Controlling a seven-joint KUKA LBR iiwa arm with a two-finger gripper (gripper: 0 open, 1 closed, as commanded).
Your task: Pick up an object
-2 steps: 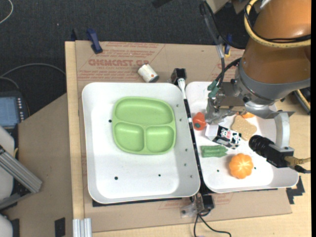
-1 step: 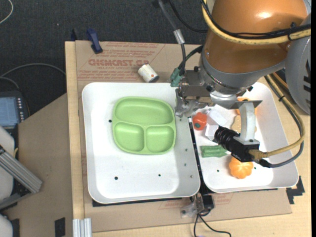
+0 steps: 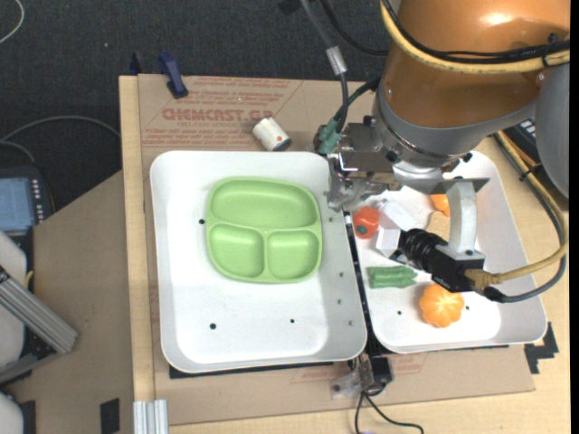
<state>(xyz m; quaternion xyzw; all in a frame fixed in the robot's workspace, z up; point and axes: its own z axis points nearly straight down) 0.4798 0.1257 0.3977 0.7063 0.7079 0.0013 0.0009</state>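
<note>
Hand point(image 3: 347, 184): low over the far left corner of the right bin point(image 3: 403, 325), close to the rim shared with the left bin; state (spread or pressed together) cannot be told, as the wrist and orange band cover it from above.

Right bin, white, shallow. Contents, near to far:
- orange fruit point(image 3: 441, 306), round, near the front edge.
- green block point(image 3: 392, 278), lying flat, just beyond and left of the fruit, close to the shared rim.
- white pieces point(image 3: 399, 226), several, angular, mid-bin.
- small red object point(image 3: 365, 221), just beside the white pieces on their left, directly below the hand; contact with the hand cannot be told.
- orange piece point(image 3: 439, 203), partly hidden by the arm.

Left bin point(image 3: 253, 325), white, shallow. Contents:
- green divided plate point(image 3: 264, 228), three compartments, lying flat in the far half.

Tabletop point(image 3: 226, 107), covered by a printed cardboard sheet, beyond the bins:
- small white cylinder point(image 3: 270, 133), on its side, just past the left bin's far rim.
- blue clip point(image 3: 172, 73), at the far left edge.
</note>
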